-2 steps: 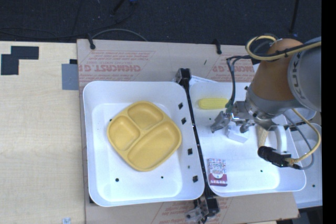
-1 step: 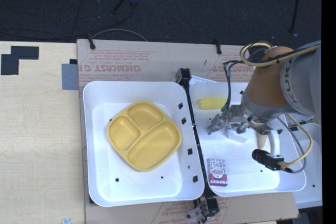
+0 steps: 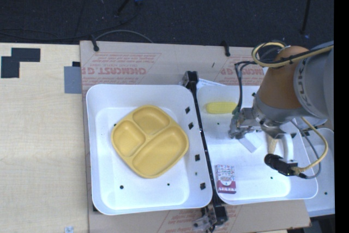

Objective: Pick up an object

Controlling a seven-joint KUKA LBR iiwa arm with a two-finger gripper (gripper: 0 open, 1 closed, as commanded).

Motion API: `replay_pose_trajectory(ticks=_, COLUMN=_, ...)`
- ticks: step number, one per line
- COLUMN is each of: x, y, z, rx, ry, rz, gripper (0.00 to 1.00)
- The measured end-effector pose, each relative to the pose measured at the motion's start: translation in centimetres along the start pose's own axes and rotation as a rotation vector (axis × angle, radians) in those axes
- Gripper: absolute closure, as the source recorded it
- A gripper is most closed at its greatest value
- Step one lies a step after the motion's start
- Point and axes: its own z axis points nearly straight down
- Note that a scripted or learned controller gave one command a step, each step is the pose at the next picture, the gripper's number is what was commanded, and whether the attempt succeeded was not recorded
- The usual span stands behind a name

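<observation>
Camera view: gripper [image 3: 240, 131] low in right bin [image 3: 305, 188], finger state cannot tell, nothing seen held. Yellow block [image 3: 220, 107] just beside, up-left; red packet [image 3: 226, 178] near front wall. Risk: closing on bare floor between them; packet flat, hard to pinch.

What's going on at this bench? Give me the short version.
A grey KUKA arm with an orange band reaches in from the right and hangs low over the right-hand shallow white bin, trying to pick something up. Its gripper sits near the bin's middle, close to a small yellow oblong object. A small red-and-white packet lies at the bin's near edge. The left-hand white bin holds a yellow three-compartment plastic tray, untouched. Nothing is visibly grasped yet.
</observation>
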Motion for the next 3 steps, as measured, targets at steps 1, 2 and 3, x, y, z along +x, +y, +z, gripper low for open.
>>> replay_pose_trajectory(ticks=1, x=0.0, y=-0.8, z=-5.7, rx=0.011, ry=0.008, rz=-0.002, gripper=1.0)
replay_pose_trajectory(ticks=2, x=-0.2, y=-0.7, z=-10.9, rx=0.009, ry=0.008, rz=-0.009, gripper=1.0)
replay_pose_trajectory(ticks=3, x=-0.1, y=-0.8, z=-8.8, rx=0.017, ry=0.008, rz=-0.007, gripper=1.0)
